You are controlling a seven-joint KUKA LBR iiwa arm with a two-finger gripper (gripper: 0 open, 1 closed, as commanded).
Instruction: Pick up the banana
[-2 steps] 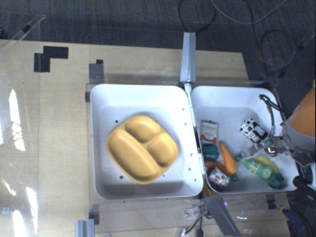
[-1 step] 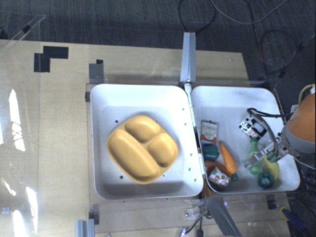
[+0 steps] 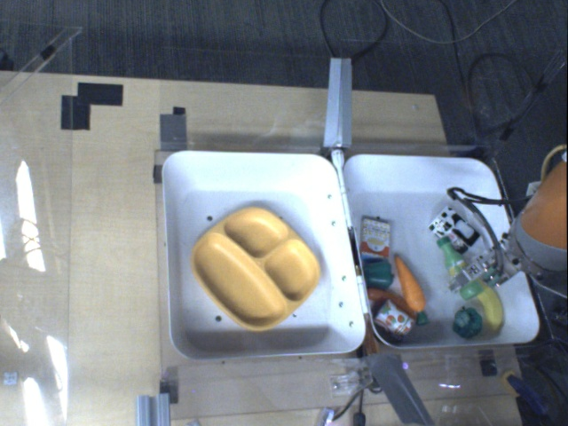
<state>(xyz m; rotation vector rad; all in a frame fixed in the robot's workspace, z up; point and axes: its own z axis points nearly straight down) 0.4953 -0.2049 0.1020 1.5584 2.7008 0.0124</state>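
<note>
Near-right in the right bin (image 3: 426,171), the banana (image 3: 489,309) sits under the tool (image 3: 475,273); its grip I cannot tell. Crowding green bottle (image 3: 453,257) and broccoli (image 3: 468,321) could get snagged instead.

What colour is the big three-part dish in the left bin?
Mustard yellow dish, clearest in the camera view.
</note>
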